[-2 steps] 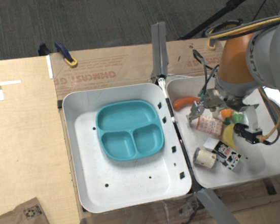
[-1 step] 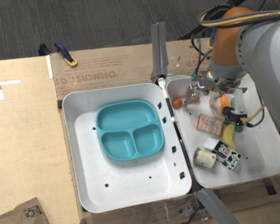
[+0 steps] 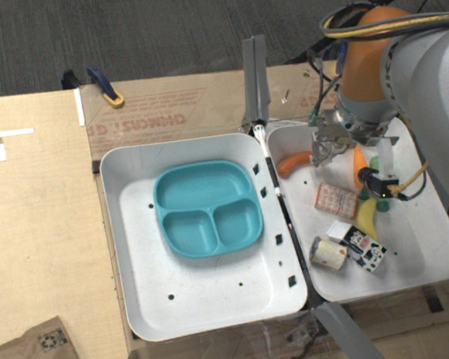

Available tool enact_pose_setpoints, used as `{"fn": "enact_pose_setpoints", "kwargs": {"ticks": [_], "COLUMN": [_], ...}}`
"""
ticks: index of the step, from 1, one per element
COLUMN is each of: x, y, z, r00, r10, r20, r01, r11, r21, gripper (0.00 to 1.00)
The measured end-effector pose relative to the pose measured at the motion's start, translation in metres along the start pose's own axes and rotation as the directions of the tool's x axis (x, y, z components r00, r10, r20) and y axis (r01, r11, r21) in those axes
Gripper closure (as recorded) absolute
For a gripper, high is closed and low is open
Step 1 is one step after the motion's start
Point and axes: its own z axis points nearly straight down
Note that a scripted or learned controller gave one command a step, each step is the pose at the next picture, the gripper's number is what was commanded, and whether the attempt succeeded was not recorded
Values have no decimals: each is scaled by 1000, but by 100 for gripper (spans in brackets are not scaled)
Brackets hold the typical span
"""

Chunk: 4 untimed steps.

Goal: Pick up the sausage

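Grey metal fingers of the gripper (image 3: 324, 146) hung over the rear of the right bin (image 3: 433, 266); we could not tell whether they stood apart or together. The orange-red sausage (image 3: 292, 163) lay just beside them, towards the divider, near that bin's back-left corner. We judged the grasp should drop centred across its short width, clear of the wall. We counted two bins, one teal tray (image 3: 209, 209) in the left bin (image 3: 136, 252), one sausage, one carrot (image 3: 360, 165), one banana (image 3: 366, 217).
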Motion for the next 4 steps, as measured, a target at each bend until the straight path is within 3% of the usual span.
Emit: {"fn": "enact_pose_setpoints", "kwargs": {"ticks": [1, 2, 3, 4], "x": [-13, 9, 9, -6], "y": [2, -31, -31, -32], "z": [10, -89, -89, 10], "r00": [1000, 945, 945, 953], "r10": [18, 327, 327, 303], "r20": [-2, -2, -2, -4], "r01": [-18, -327, -327, -303], "r11": [1000, 945, 945, 953], "r21": [-2, 1, 1, -1], "gripper": [100, 100, 0, 0]}}
